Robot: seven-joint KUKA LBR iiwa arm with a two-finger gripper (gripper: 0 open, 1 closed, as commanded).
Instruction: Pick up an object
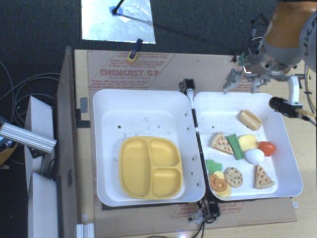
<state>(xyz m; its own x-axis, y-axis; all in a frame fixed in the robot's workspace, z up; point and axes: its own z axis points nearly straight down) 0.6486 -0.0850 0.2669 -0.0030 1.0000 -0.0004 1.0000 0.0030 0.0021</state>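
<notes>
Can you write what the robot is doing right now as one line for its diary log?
claw: open, holding nothing, above right bin's far rim | right bin: toy food untouched | left bin: yellow tray | pick: not yet done

Lighting: bright, even, from overhead. Glare on shiny sheet (118, 13) at top; white bins (148, 103) near overexposed. Shadows soft, faint. Slight overall softness; arm (292, 19) edges blurred.

Count of bench contents

Two white bins: left bin (106, 133), right bin (287, 148). Left bin: one yellow divided tray (150, 166). Right bin: two pizza slices (222, 144) (262, 177), one bread roll (249, 119), one egg (254, 155), one tomato (267, 148), one cookie (232, 177).
</notes>
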